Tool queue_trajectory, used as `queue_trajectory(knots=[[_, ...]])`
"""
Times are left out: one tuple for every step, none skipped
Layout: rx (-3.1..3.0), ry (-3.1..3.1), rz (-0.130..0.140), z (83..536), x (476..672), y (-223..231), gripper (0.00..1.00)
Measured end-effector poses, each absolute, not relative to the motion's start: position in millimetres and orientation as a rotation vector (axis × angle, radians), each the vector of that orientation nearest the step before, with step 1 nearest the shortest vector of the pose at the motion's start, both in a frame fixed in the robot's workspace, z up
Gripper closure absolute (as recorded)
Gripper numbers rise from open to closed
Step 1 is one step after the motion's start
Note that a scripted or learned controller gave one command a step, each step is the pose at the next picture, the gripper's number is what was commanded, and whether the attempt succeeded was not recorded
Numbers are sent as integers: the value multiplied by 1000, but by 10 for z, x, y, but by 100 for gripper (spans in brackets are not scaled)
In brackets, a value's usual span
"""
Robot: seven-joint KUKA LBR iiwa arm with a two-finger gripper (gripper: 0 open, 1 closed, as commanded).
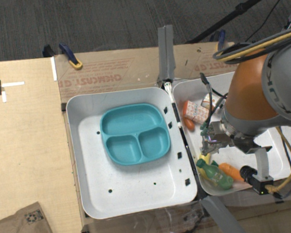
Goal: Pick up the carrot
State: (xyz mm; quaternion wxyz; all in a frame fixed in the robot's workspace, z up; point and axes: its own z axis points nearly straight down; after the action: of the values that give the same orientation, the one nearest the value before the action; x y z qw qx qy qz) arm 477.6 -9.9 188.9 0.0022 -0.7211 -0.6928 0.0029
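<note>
The carrot, short and orange, lies near the front edge of the right bin, touching a green toy vegetable on its left. My gripper hangs over the left part of that bin, behind and slightly left of the carrot and apart from it. Nothing is visibly held by the gripper. The grey arm with its orange band covers much of the right bin.
A teal divided plate sits in the left bin. In the right bin, a red-orange packet and a white packet lie at the back left. A small yellow piece sits beside the green vegetable.
</note>
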Motion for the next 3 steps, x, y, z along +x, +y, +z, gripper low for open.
queue_trajectory(knots=[[-2481, -1923, 12, 1886, 4774, 334, 100], [-2673, -1648, 14, 1883, 4771, 778, 100], [-2738, -1539, 16, 1927, 4769, 940, 100]])
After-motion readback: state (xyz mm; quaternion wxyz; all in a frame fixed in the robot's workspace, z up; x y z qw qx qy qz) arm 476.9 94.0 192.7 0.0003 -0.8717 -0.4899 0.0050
